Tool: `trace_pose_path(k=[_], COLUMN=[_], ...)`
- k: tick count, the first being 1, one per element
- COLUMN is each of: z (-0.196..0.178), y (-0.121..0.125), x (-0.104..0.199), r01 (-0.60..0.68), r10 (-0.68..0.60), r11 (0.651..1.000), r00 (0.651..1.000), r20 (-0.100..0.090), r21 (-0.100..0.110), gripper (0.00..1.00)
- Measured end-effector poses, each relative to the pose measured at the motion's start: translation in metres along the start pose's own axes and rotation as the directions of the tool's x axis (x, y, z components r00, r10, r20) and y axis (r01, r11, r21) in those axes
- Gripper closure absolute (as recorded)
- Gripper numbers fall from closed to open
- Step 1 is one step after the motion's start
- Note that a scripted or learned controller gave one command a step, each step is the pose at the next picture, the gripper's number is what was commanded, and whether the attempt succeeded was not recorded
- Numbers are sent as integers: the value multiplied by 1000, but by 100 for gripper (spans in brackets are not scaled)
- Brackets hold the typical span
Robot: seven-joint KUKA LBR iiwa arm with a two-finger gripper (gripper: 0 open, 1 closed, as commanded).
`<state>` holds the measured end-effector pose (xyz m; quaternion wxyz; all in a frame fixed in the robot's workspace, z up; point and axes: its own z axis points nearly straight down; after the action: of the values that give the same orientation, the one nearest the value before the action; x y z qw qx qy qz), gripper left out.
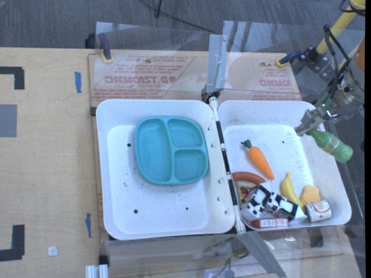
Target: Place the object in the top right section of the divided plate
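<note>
A: Nearest, in the right white bin (345, 204): black-and-white patterned toy (268, 202), small can with an orange top (316, 208), yellow plastic banana (290, 190), red sausage (247, 177). Farther in, orange plastic carrot with a green top (259, 158).

B: And in the left white bin (116, 172)?

A: Teal divided plastic plate (171, 150), flat, all three sections bare. Target section at its far right corner, close to the bins' shared wall.

B: Gripper?

A: Gripper (313, 124) at the right bin's far right rim, closed narrow around the neck end of a green plastic bottle (331, 144). Bottle slanting out over the rim, body toward the near right, seemingly clear of the bin floor.

B: Judged step: carry leftward. How best?

A: Probably lift first, high enough for the dangling body to clear the divider. Then travel left, stop above the far right section, lower close before release. Centre on the bottle's body, not the neck; otherwise likely roll-out over the section ridge.
</note>
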<state>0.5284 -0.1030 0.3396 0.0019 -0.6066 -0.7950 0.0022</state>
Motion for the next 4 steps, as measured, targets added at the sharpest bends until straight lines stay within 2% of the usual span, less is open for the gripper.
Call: trace_pose_path(k=[1,2,3,4], z=[95,128,128,121], y=[20,36,36,37], x=[61,141,140,140], r01=[171,293,292,292], r10=[-171,-293,-292,-292], r11=[985,956,956,956], r00=[985,956,956,956], r20=[-2,-3,-2,-4], r21=[2,3,3,7], gripper=[100,100,0,100])
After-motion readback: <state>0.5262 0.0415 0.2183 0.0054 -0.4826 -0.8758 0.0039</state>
